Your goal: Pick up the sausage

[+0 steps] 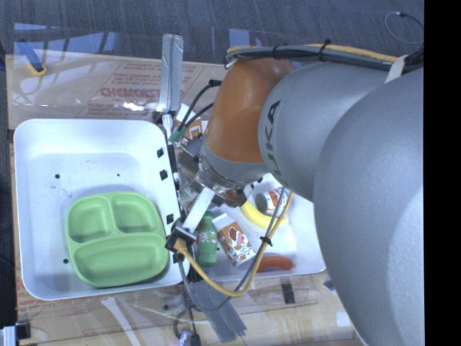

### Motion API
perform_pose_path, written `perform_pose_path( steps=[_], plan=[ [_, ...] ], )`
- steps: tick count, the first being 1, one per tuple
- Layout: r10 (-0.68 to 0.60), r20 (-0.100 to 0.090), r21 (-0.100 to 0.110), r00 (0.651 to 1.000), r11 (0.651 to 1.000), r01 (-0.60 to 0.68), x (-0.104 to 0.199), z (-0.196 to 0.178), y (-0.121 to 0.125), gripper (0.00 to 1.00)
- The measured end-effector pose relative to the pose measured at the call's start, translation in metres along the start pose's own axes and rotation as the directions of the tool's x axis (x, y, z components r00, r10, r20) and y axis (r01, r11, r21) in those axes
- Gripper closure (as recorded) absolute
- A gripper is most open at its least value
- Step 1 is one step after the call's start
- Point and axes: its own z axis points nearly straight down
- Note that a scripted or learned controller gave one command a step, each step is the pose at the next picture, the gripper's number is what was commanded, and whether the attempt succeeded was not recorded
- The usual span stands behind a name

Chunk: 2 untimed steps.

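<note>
The grey arm (346, 157) with its orange band (241, 114) reaches in over the right-hand white bin (306, 254), and its bulk hides most of that bin. The hand (189, 229) hangs low at the inner edge of the right bin, close against the wall where the two bins meet; the view from above does not show whether it is spread or pressed together, and nothing can be seen pinched in it. A yellow cable (238, 283) loops from the wrist down below the hand and back up on its far side. The sausage (274, 263), reddish-orange and lying flat, rests on the floor of the right bin, off to the arm side of the hand and a little nearer the front wall, apart from the hand. Between the hand and the sausage stand a green bottle (207, 240), just beside the hand, and a small white carton with a brown print (235, 242), tilted, next to the bottle. Beyond the carton, partly under the arm, lie a yellow banana-shaped toy (257, 214) and a small round can-like item (270, 200) whose details are too hidden to tell. On the other side of the hand, the left white bin (43, 150) holds a green divided plate (115, 238) with three compartments, resting near that bin's front corner. Both bins sit on the counter (94, 85), which carries printed cardboard behind them.
</note>
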Motion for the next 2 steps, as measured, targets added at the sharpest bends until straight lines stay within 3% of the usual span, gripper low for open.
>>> perform_pose_path(
  steps=[1,2],
  plan=[
    [-0.023,0.002,0.001,1.000,1.000,0.023,-0.008,0.024,0.012,1.00],
    [-0.027,0.002,0.000,1.000,1.000,0.027,0.035,0.070,0.059,1.00]
  ],
)
